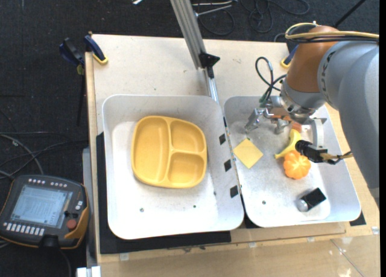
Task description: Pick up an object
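From the camera view, the left bin (120, 209) carries a yellow divided plate (169, 151). In the right bin (338, 206), free floor lies near the front edge. The pincer (274, 119) hangs above the far part; its opening I cannot tell. The orange fruit (296, 165) lies beside a yellow square (248, 152).

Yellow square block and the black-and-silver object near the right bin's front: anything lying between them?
Nothing. The camera view shows bare bin floor between the yellow square block and the black-and-silver object; the orange fruit sits off to the right of that line.
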### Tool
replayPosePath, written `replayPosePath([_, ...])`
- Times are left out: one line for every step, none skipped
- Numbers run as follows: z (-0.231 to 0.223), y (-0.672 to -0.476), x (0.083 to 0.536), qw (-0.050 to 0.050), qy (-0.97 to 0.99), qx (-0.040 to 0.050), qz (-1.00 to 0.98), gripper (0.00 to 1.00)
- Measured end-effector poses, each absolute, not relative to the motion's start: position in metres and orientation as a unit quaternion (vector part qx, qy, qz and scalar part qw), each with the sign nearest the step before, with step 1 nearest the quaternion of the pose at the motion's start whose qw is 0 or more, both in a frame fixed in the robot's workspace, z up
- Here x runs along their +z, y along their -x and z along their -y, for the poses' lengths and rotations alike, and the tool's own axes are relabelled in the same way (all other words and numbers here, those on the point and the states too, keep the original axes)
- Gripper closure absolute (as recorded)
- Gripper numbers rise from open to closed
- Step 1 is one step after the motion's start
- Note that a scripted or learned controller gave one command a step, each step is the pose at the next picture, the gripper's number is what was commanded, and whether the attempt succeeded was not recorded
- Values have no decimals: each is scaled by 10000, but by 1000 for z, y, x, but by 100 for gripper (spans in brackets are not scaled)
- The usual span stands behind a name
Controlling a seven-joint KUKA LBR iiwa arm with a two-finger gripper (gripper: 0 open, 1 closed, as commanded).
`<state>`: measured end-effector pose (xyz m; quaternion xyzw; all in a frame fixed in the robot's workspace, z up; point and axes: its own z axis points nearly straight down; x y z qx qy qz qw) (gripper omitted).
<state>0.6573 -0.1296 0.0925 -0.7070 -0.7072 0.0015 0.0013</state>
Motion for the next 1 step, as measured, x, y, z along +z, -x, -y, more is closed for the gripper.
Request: replayPosePath([130, -659, 106, -13, 7071, -2, 7071, 100])
